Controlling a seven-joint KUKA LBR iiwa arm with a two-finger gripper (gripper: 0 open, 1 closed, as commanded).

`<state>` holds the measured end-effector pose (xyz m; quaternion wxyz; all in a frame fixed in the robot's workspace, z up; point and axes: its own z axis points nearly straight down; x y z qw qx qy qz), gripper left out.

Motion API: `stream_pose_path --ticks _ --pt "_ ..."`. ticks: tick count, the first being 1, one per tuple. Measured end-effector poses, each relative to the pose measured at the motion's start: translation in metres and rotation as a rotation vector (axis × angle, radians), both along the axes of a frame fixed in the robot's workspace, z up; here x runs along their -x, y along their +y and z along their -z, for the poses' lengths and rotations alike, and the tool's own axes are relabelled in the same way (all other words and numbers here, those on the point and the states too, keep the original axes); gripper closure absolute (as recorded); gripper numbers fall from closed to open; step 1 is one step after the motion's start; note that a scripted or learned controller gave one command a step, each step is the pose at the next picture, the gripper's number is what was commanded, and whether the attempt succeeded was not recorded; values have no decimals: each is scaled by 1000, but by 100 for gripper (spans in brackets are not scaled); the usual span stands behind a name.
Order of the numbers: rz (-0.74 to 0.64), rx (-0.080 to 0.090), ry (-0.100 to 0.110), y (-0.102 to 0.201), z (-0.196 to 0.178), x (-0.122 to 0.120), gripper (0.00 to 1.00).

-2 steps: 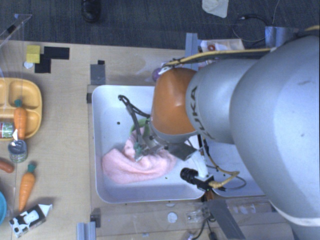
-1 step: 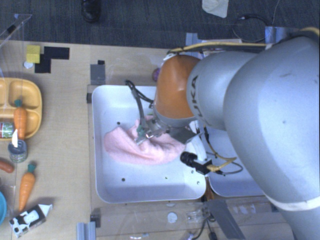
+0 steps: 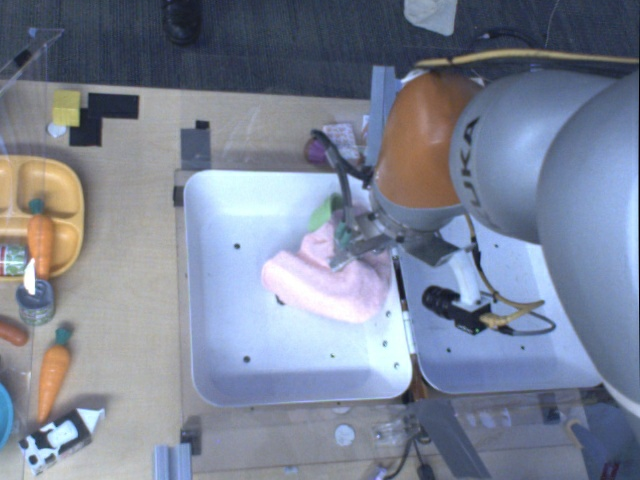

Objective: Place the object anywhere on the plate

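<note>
A pink plate (image 3: 325,280) lies tilted in the right half of the left white bin (image 3: 240,368). My gripper (image 3: 347,245) hangs over the plate's upper right edge, under the orange-banded wrist (image 3: 425,148). A small green object (image 3: 323,213) shows just left of the gripper, at the plate's far edge. A bit of green also shows right at the gripper, but the wrist hides how it sits there.
The right bin (image 3: 500,368) lies under the arm, with a black connector and cable (image 3: 455,308) above it. A purple item (image 3: 320,150) sits behind the left bin. On the bench's left are a yellow divided tray (image 3: 40,218), carrots (image 3: 52,368), a jar (image 3: 33,301) and a cow-patterned box (image 3: 60,438).
</note>
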<state>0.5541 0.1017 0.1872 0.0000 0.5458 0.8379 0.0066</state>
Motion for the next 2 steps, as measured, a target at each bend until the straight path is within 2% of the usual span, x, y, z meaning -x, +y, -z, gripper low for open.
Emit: stream_pose_path --ticks 1,2 --pt "217 6 8 54 50 3 100" --pt "118 15 -32 97 75 13 100"
